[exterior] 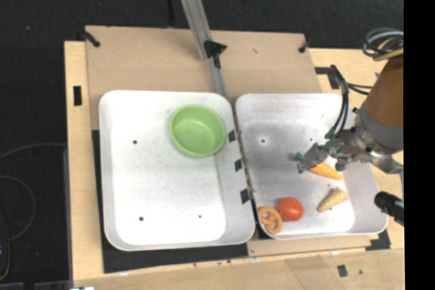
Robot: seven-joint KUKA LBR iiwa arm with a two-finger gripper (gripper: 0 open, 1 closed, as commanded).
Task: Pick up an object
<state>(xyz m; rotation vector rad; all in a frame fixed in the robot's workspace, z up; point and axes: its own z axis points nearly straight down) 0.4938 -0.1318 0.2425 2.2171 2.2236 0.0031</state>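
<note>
My gripper (314, 161) hangs low over the right side of the right bin (285, 119), its dark fingers pointing left. Directly beside and partly under it lies an orange carrot-like piece (328, 172), touching or nearly touching the fingers; whether it sits between them is hidden. A red tomato (291, 208) rests near the bin's front edge. Next to it at the front left corner is a tan pretzel-like piece (270, 219). A beige cone-shaped piece (332, 200) lies to the tomato's right.
The left bin (136, 214) holds a green bowl (198, 131) near its back right corner. A grey metal pole (194, 7) slants up from the divide between the bins. Cables (340, 88) run along the right bin's back right corner.
</note>
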